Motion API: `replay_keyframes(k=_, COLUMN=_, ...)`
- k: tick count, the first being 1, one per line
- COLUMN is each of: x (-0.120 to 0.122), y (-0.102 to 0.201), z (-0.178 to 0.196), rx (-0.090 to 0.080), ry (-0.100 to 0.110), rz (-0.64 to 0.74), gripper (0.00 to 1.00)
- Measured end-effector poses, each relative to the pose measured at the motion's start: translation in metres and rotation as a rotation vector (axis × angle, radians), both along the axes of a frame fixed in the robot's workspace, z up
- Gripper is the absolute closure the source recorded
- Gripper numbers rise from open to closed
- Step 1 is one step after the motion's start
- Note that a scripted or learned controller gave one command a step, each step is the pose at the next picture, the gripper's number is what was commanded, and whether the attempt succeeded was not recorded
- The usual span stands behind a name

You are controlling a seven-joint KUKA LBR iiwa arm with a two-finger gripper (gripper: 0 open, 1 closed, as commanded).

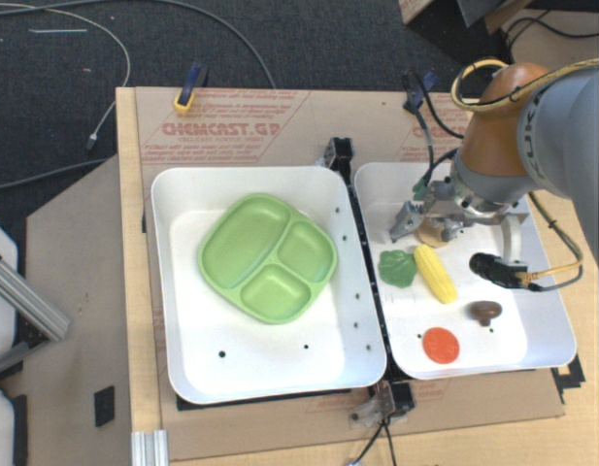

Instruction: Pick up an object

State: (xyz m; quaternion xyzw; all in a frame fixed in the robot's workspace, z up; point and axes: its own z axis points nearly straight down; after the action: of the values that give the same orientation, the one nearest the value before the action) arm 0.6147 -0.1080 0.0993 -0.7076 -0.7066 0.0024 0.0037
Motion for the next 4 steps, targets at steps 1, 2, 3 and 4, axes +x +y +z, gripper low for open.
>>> replay_keyframes(k=1, x=0.002, y=0.0, z=0.015, rx=-0.001, ry=-0.008, rz=0.0, gripper=1.0)
replay_keyframes(k=2, x=0.002, y=0.005, z=0.079, rx=-0.003, ry=-0.016, rz=0.003, gripper=1.0)
replay_keyframes(k=3, x=0.004, y=0.005, z=0.134, rx=-0.003, ry=-0.017, rz=0.003, gripper=1.0)
replay_keyframes(k=4, x=-0.012, y=0.058, z=0.144, rx=0.002, ry=-0.007, rz=0.007, gripper=1.0)
